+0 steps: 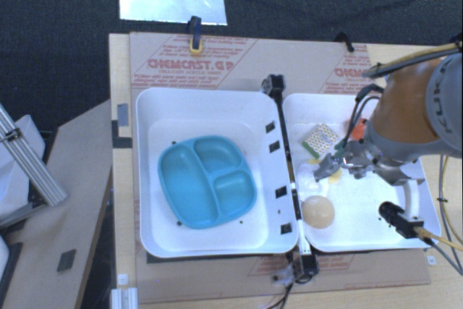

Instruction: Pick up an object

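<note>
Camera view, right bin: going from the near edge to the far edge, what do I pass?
beige ball → pincer → checkered packet
</note>
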`<state>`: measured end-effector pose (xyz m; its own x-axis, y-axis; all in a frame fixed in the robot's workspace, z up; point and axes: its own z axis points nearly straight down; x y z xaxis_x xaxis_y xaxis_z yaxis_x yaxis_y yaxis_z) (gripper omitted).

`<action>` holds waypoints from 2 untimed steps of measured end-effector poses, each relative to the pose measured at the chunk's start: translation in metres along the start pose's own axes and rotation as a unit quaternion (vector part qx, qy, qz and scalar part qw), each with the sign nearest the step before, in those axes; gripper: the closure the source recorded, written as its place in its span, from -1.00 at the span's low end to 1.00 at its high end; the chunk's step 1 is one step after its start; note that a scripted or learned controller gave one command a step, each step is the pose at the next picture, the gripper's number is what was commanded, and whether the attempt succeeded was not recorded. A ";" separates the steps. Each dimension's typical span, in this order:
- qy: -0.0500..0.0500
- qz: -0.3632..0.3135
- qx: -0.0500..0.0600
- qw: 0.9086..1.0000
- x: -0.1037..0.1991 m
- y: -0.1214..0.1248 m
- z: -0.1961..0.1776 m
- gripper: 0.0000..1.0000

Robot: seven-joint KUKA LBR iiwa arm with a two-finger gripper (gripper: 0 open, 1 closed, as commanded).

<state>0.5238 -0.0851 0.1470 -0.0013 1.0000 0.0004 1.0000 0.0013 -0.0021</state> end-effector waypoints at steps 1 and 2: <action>0.000 0.000 0.001 1.000 -0.002 -0.009 0.048 -1.00; 0.000 0.001 -0.002 1.000 -0.003 -0.008 0.061 -1.00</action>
<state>0.5160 -0.0876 0.0858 0.0000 1.0000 -0.0001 1.0000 0.0000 0.0028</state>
